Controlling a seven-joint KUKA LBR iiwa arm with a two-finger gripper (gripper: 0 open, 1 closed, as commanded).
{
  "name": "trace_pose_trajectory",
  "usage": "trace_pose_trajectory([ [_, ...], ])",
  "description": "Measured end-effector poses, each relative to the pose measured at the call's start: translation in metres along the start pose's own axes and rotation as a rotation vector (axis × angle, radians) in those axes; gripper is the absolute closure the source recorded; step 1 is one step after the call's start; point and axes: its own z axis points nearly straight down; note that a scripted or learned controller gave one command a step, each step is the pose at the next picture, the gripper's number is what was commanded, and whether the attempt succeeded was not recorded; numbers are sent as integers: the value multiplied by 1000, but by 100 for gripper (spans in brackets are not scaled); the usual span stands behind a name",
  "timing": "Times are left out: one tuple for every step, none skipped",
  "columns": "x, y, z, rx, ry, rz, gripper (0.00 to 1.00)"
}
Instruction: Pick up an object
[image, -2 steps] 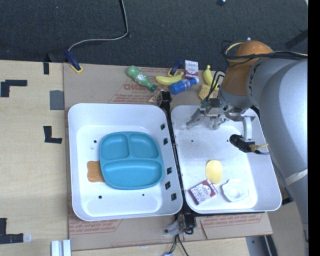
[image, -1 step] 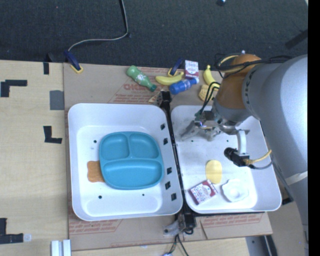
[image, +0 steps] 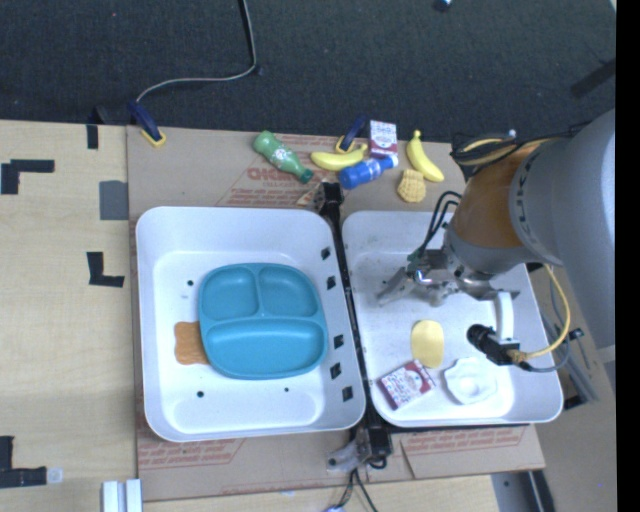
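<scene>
Two glossy white bins (image: 160, 250) | jaws (image: 392, 289) spread, empty | rounded yellow lemon (image: 428, 342) near

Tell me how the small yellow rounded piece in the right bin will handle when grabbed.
The yellow piece looks smooth and rounded, so it may slip or roll from a pinch. It looks small, probably light. It lies apart from the carton, leaving room.

Red print on the cardboard (image: 262, 178) — unreadable.

Left bin (image: 160, 300): divided plate (image: 262, 320) in the middle. Right bin (image: 535, 400): lemon (image: 428, 342) mid-front, carton (image: 404, 384) at front edge, cup (image: 470, 382) front-right corner.
</scene>
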Motion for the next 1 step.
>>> trace_pose_trajectory([
  [25,67,-48,3,1,-1,0],
])
